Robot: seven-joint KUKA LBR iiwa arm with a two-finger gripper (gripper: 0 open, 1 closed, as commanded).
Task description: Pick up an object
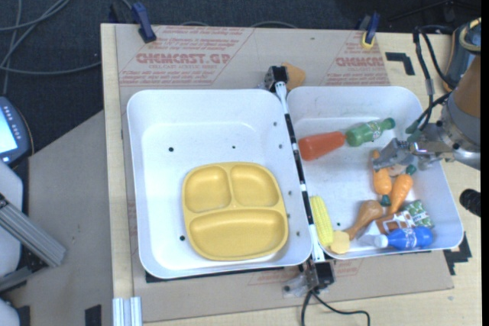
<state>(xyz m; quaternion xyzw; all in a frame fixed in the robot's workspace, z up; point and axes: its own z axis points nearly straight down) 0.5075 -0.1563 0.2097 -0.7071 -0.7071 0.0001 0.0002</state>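
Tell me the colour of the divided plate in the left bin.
Yellow; the plate shows plainly in the camera view.

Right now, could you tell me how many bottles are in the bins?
2, both in the right bin: an orange bottle near its top, a blue bottle at its lower right corner. Others may be hidden.

A single fixed camera looks down from above at a slant, set back enough to take in the whole bench (229, 50), both white bins (145, 164) side by side, and dark floor (61, 34) beyond. The arm (466, 88) enters from the right edge.
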